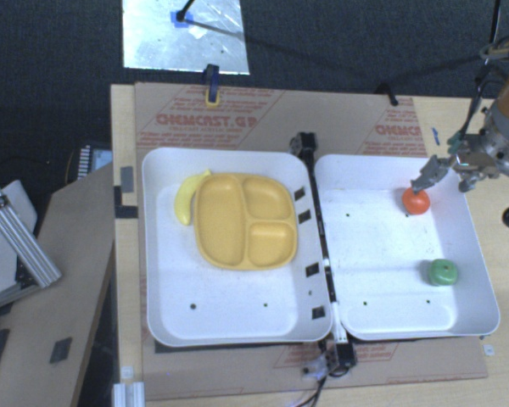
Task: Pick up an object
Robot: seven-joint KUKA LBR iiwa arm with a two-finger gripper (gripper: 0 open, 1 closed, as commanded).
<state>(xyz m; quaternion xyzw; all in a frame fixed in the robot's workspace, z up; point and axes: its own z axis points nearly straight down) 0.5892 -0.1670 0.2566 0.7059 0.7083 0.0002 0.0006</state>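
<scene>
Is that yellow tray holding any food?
Empty. All three compartments of the yellow tray show bare; the banana lies beside it in the bin.

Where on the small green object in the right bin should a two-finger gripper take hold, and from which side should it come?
Probably from straight above, closing across the middle of the green object. It looks small, rounded and low, lying alone on the floor of the right bin, apart from the orange-red object near the gripper. The near wall crowds any sideways approach.
</scene>
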